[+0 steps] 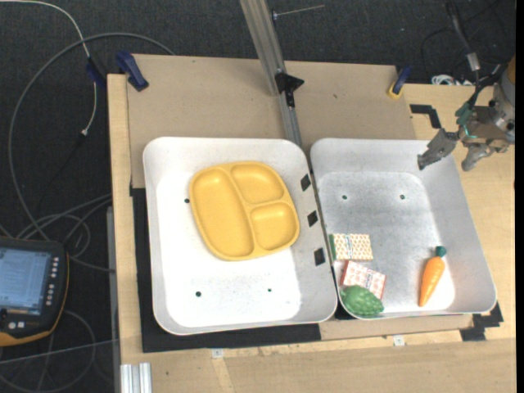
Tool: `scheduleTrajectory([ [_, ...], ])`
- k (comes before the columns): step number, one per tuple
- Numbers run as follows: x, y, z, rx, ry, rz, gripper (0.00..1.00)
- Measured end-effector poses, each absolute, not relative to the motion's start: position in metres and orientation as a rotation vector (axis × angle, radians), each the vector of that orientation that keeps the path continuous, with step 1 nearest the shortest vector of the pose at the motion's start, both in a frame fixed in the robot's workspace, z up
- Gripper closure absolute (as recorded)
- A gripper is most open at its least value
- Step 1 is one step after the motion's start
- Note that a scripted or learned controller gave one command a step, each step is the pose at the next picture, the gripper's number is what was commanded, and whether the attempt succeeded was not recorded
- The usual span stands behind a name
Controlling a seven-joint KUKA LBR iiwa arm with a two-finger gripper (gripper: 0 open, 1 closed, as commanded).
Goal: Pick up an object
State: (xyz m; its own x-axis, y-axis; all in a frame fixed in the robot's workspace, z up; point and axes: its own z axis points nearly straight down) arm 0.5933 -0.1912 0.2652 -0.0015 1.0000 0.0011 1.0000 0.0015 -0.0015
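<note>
**Arm parked at the top corner of the right bin, nothing picked**

Dark carpet all around, with thin cables looping down the left side and a handheld control pendant with a lit screen point(29, 289) sitting at the lower left. On that sits a tan cardboard-topped bench point(213, 97) with blue clamps on its back corners, and a silver metal pole point(266, 43) slants in from the top and ends between the two shallow white bins.

Left white bin point(168, 293) has one thing in it: a yellow plastic plate with three compartments point(244, 210), lying flat, a bit above centre.

Right white bin point(368, 178) has all the small stuff bunched along its near edge. Lower left corner: a pale patterned little packet point(353, 246), just below it a red and white packet point(363, 278), and touching that a green leafy plastic vegetable point(363, 302). Well apart from that cluster, near the lower right, an orange plastic carrot with a green top point(431, 277) lies by itself, tip pointing down, nothing crowding it.

The two-finger gripper point(454, 155) is at the upper right corner of the right bin, well away from every item. Its fingers are spread wide apart with nothing between them.
</note>
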Motion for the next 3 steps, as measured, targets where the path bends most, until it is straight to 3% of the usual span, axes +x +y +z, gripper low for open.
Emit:
scheduleTrajectory([
  [1,0.593,-0.191,0.265,-2.218,-2.222,0.001,0.00],
  [3,0.596,-0.178,0.175,-2.216,-2.218,0.005,0.00],
])
